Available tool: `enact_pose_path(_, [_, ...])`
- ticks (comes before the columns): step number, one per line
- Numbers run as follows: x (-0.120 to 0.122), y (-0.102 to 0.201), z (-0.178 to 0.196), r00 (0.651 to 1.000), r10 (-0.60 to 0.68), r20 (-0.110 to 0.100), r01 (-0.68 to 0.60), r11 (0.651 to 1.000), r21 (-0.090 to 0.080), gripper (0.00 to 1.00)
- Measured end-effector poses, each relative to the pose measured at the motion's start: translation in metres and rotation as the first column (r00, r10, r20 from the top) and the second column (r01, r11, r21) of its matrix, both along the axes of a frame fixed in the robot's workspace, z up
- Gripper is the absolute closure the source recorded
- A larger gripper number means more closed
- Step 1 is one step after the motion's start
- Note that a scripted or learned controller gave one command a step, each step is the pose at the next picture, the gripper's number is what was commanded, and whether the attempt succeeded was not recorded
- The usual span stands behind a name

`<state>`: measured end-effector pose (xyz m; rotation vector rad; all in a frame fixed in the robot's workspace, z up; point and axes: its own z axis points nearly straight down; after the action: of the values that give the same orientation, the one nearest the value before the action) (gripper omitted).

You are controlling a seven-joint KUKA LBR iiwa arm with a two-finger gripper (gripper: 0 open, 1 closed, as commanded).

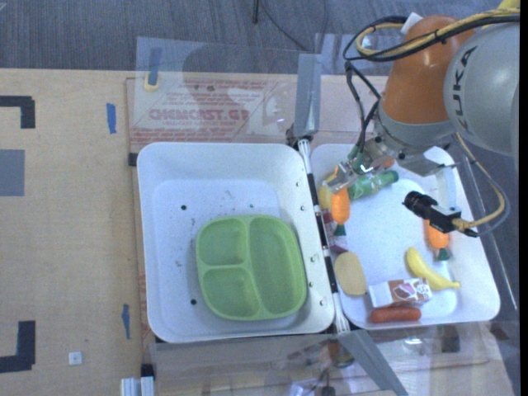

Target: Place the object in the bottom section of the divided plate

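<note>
Gripper [363,167]: I have it low over right bin's [474,304] toys, possibly nearing green cucumber [371,184]; grasp indeterminable; divided plate [247,266] awaits.

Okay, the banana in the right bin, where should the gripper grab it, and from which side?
Probably the middle of the banana, coming straight down from above. It lies flat on the floor of the right bin, curved, running from upper left to lower right. Fingers set across its narrow width at mid-body should close well. The small carton sits close on its lower left, so the finger on that side has little room.
</note>
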<state>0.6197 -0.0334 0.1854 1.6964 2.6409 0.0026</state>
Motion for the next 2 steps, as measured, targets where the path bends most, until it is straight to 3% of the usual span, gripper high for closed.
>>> enact_pose_path(1, [-0.055, 0.054, 0.000, 0.974, 0.225, -0.002, -0.225, 0.974, 0.000, 1.00])
enact_pose_path(2, [-0.097, 0.108, -0.001, 0.937, 0.349, -0.003, -0.349, 0.937, 0.002, 1.00])
